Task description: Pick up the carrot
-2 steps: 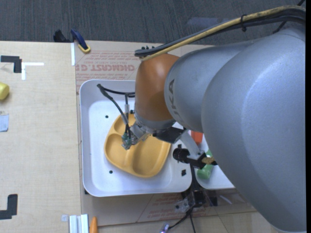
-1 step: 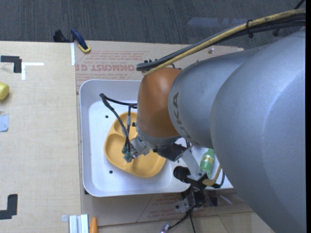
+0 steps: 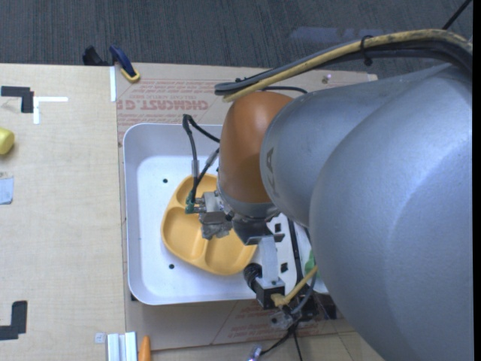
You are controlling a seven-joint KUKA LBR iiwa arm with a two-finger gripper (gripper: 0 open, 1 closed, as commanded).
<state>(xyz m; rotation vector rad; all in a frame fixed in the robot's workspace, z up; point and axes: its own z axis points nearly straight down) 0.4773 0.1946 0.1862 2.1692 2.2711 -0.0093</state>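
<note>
Grey pincer over yellow divided plate

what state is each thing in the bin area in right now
white bin: flat on the bench, holding the yellow plate
yellow plate: lying flat in the bin, compartments facing up, right part hidden under the arm
arm: reached in over the bin, covering much of it
gripper: low over the plate
yellow object: resting on the bench at the far left edge, cut off by the frame

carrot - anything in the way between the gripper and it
Cannot tell: no carrot can be made out. The arm covers much of the white bin. What shows inside is a yellow sectioned plate, with the gripper low over it.
</note>
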